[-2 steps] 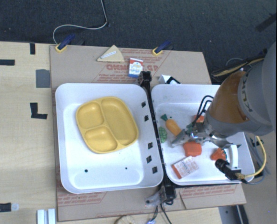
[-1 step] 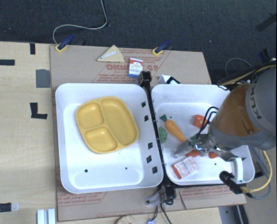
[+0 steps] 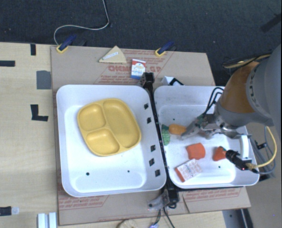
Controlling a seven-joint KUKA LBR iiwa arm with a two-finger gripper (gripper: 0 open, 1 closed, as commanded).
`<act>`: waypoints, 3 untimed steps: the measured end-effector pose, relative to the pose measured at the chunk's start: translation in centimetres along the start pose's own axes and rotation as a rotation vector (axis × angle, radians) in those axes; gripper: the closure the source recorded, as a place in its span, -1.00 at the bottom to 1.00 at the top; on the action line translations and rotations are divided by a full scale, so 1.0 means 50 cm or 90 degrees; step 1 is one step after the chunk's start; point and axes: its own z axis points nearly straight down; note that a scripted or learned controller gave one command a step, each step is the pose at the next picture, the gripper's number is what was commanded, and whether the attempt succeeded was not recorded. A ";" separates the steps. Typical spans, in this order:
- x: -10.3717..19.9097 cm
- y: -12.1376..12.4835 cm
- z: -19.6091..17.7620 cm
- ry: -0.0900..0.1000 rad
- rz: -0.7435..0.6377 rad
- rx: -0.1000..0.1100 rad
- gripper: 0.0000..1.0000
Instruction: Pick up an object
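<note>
The claw [image 3: 188, 132] reaches low into the right bin [image 3: 188, 96], its tip beside an orange piece [image 3: 177, 129]; whether it pinches it I cannot tell. A yellow tray [image 3: 108, 126] fills the left bin [image 3: 70, 175].

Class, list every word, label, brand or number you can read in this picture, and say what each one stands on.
Red print on the cardboard sheet under the bins: too blurred to read with certainty.
Small red and white box on the cardboard: label too small to read.
Red and white packet in the right bin: print too small to read.
</note>
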 end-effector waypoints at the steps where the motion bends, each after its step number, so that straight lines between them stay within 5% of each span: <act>1: 0.050 -0.070 0.000 0.000 0.001 0.000 -1.00; 2: 0.045 -0.140 0.000 0.000 0.000 0.000 -1.00; 3: 0.053 0.024 0.000 0.000 -0.001 -0.001 -1.00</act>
